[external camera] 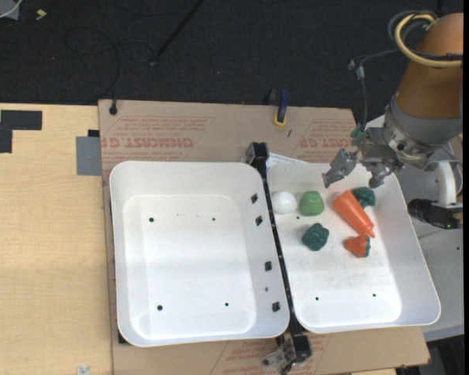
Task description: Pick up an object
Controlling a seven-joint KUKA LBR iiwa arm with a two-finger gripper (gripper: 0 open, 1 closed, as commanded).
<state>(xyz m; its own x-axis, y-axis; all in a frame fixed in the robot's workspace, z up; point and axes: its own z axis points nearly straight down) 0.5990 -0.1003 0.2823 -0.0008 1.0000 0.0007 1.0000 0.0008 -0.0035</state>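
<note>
Gripper (358,172) open, empty, above right bin (422,287). Centre fingers over carrot (352,211), descend straight, close across its width.

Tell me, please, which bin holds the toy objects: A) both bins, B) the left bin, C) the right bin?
C: the orange carrot, light green piece, white ball and dark green piece all lie in the right bin.

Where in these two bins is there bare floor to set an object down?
The left bin has bare floor throughout. In the right bin, the near half is bare; the far half is crowded by white ball, green pieces, carrot and pincer.
</note>
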